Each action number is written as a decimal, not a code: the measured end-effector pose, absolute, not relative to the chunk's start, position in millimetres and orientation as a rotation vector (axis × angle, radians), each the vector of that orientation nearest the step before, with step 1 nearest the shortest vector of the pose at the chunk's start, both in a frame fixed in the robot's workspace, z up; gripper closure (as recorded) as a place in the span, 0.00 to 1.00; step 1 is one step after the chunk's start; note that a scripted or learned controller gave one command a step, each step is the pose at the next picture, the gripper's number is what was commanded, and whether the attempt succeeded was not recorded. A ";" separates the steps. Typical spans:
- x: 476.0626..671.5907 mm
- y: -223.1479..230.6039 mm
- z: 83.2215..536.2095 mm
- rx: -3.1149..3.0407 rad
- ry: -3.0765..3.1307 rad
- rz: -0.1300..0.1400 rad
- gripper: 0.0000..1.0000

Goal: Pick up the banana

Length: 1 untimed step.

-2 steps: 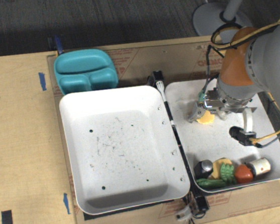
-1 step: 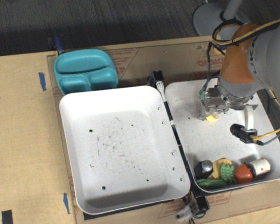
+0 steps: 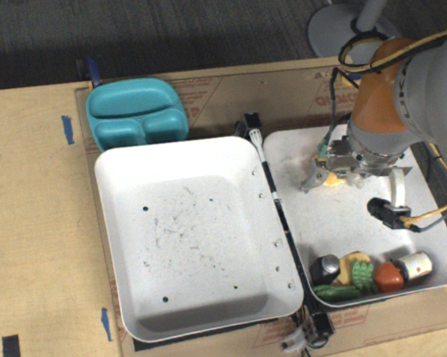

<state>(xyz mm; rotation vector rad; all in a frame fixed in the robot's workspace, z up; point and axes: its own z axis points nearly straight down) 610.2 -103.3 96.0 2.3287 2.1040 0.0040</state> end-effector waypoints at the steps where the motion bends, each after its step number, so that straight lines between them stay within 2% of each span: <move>1: 519.4 -103.5 212.7 2.564 1.816 -0.001 0.00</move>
